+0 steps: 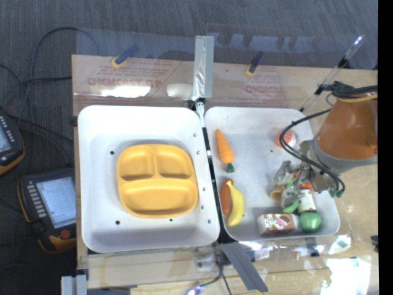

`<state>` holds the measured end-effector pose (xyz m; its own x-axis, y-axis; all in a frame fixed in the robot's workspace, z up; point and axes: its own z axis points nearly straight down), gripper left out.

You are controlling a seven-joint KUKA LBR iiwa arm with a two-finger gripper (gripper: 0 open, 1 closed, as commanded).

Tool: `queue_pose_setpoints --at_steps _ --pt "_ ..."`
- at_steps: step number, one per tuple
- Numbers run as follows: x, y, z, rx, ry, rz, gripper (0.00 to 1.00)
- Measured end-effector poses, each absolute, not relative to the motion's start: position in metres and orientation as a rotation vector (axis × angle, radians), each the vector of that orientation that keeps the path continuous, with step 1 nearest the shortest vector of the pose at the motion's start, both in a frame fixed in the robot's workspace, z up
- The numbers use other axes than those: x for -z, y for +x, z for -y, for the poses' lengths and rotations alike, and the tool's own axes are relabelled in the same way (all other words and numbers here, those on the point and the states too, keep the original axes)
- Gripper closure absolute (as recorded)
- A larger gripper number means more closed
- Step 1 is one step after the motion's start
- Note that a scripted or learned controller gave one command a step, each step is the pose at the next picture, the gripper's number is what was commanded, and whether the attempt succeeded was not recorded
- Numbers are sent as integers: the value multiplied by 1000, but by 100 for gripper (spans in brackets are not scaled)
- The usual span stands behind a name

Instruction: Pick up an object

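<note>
The right bin's (245,118) middle floor lies open between the carrot (225,147) and the crowded right-hand clutter (295,192).

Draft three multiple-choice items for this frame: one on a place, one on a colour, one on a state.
1. Where is the carrot?
A. right bin, beside the divider
B. on the yellow tray
C. off the bench

2. What colour is the divided tray?
A. blue
B. yellow
C. red

3. How does the tray lie?
A. upside down
B. leaning on a wall
C. flat, compartments up

Key: 1 A, it lies at the right bin's left edge. 2 B, the left bin's tray is yellow. 3 C, its three compartments face up.
</note>
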<state>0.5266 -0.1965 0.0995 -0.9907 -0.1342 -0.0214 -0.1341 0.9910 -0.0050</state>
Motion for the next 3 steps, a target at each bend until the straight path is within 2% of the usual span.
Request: queue_pose_setpoints --at_steps 1,2,3 --pt "-91 524 138 9 -92 -3123 100" --pt "-261 509 184 1 524 -3100 100" --pt "-136 485 170 1 650 -3076 100"
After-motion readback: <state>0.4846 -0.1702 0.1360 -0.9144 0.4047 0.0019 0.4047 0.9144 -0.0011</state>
